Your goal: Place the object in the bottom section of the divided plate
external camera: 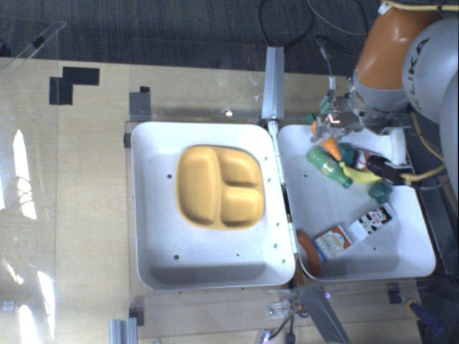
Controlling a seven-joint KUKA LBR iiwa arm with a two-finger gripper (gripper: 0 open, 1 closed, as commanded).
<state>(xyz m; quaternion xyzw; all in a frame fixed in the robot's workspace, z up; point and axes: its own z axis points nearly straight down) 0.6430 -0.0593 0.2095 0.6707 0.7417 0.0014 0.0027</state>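
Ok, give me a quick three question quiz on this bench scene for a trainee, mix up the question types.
1. True or false: the yellow divided plate sits in the left bin.
2. Which lies nearest the right bin's bottom left corner? A) green bottle B) orange carton C) black-and-white box
3. Fill in: the arm hovers over the ____ bin's top edge.

Key: 1 true; 2 B; 3 right.
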